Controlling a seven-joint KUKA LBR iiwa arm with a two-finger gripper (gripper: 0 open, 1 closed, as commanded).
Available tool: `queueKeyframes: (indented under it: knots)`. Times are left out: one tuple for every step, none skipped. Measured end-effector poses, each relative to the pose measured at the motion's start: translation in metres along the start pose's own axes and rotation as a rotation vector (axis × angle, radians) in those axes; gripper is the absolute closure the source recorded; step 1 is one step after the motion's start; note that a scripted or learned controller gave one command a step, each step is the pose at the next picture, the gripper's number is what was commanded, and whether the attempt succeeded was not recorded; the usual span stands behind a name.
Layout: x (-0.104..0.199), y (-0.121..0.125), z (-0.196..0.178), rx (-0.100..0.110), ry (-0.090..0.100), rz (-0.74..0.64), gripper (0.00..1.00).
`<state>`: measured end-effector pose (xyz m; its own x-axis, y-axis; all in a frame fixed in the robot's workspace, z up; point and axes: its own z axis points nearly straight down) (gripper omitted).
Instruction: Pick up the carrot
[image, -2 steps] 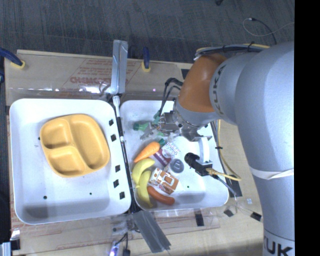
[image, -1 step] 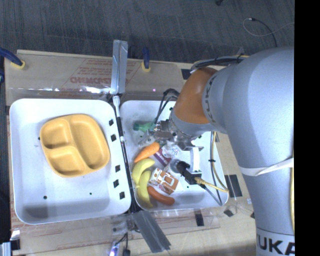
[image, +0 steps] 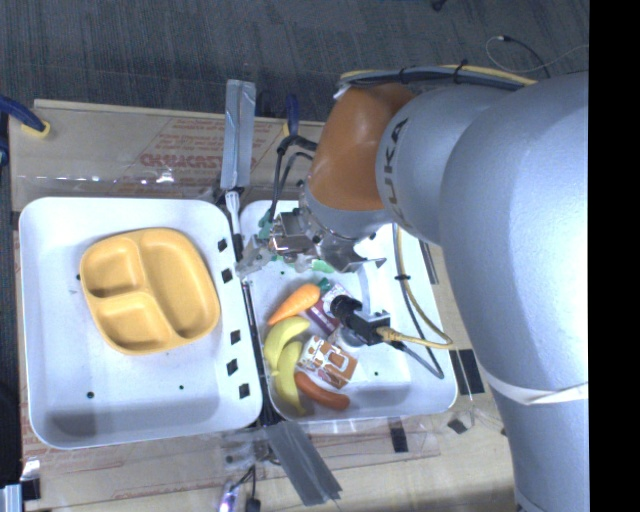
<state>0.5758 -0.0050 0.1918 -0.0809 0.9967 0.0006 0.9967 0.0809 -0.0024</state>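
The carrot (image: 294, 301) lies in the right bin (image: 425, 385), touching the bananas (image: 283, 355), just below the gripper (image: 292, 238), whose opening cannot be told. So crowded, a descent could catch a banana or nudge the carrot aside.

The arm (image: 480, 200) hides much of the right bin (image: 425, 385).
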Motion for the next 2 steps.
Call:
queueKeyframes:
  knots:
    - [-0.056, -0.038, 0.001, 0.002, 0.0, -0.047, 0.0]
    - [-0.088, -0.007, 0.089, -0.01, -0.002, -0.186, 0.0]
